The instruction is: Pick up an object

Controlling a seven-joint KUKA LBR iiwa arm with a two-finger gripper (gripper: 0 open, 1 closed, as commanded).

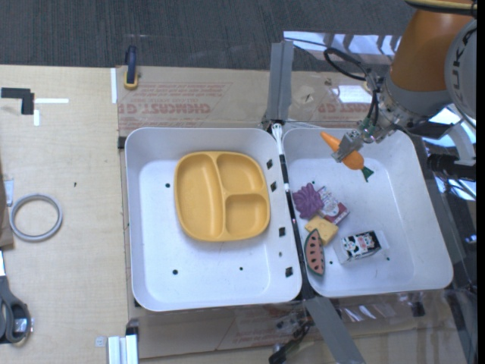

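Note:
My gripper (352,147) reaches in from the upper right over the far part of the right bin (424,226). Its fingers are shut on an orange toy carrot (353,158). The carrot lies at a slant between them, its pointed orange end (329,137) sticking out to the upper left and its green leaf end (367,174) to the lower right. It looks slightly raised off the bin floor.
Below the gripper in the right bin lie purple grapes (308,199), a pink packet (334,205), a yellow cheese wedge (322,230), a watermelon slice (314,253) and a small cow-print carton (360,246). A yellow divided plate (222,196) sits in the left bin (151,264).

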